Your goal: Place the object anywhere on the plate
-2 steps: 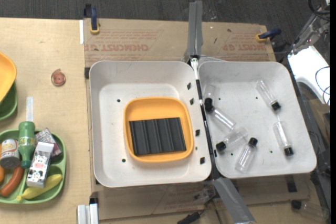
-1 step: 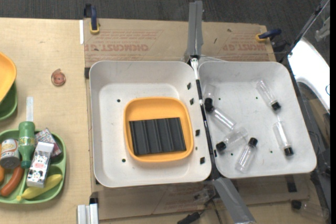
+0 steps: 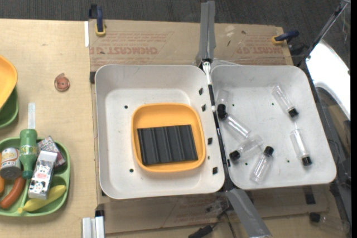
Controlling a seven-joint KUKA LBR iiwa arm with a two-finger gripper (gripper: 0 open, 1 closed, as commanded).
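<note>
An orange square plate with rounded corners lies in the middle of the left white bin. A flat black ridged slab rests on the plate and covers most of its inside, lying level. In the right white bin lie several clear vials with black caps, one near the divider, one at the back right, and one on the right side.
A grey post stands behind the seam between the bins. On the wooden table to the left are a green tray of toy food, an orange dish and a small pink disc. Clamps hold the cardboard base.
</note>
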